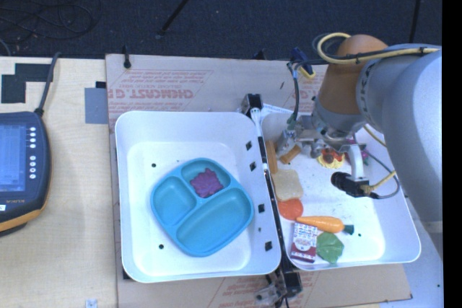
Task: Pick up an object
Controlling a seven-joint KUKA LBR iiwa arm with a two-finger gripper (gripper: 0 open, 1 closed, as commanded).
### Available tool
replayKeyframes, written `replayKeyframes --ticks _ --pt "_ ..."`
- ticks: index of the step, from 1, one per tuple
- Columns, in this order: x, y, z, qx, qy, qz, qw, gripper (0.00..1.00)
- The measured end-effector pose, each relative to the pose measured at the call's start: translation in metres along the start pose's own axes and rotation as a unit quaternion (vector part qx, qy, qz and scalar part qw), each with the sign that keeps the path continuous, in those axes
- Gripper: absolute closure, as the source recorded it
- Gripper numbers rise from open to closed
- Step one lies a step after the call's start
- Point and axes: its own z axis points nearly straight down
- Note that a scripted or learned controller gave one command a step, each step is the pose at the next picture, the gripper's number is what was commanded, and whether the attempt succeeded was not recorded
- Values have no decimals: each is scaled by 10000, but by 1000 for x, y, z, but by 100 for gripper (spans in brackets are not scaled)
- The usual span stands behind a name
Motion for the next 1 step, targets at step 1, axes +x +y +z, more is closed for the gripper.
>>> replayKeyframes --ticks 1 --pt "0 0 0 0 1 1 10000 0"
